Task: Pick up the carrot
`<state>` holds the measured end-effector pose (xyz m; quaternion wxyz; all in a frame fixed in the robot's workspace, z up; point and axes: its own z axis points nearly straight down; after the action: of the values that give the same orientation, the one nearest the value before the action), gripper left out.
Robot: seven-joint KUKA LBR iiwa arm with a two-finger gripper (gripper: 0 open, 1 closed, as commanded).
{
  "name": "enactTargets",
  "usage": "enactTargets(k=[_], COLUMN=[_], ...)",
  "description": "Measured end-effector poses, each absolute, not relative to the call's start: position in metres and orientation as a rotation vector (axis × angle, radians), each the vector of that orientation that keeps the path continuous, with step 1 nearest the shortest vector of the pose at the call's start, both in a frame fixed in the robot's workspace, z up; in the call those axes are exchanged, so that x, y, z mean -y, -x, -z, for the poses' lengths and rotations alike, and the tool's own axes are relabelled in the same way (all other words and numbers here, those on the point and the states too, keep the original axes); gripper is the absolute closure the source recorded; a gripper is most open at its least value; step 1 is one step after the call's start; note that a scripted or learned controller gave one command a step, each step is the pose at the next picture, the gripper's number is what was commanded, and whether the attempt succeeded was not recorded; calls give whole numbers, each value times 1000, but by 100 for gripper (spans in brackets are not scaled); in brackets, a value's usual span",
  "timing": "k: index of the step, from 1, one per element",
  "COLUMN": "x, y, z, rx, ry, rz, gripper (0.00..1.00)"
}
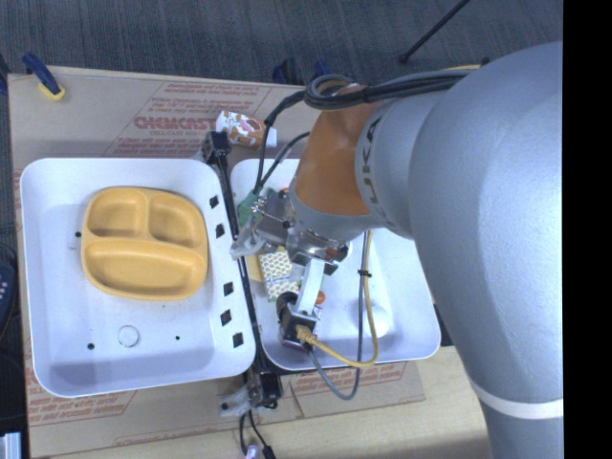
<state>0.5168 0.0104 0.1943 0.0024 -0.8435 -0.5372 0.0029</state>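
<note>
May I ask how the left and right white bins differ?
The left bin holds a yellow divided plate; the right bin holds small items. The left bin lies open to view; the arm covers much of the right bin. Both are shallow and white.

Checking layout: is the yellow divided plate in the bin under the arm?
No, the yellow plate lies in the other bin.

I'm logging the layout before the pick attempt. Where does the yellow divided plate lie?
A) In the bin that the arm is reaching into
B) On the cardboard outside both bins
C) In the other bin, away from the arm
C: the yellow divided plate lies flat in the bin on the view's left, while the arm reaches down over the bin on the view's right.
</note>
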Motion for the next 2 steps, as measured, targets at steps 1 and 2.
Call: enactTargets(k=[1,2], x=[-52,-48], y=[-530,-475], z=[-191,-191], rx=[1720,2198], ry=[2625,2237], rz=[-7,-7], gripper=[0,0])
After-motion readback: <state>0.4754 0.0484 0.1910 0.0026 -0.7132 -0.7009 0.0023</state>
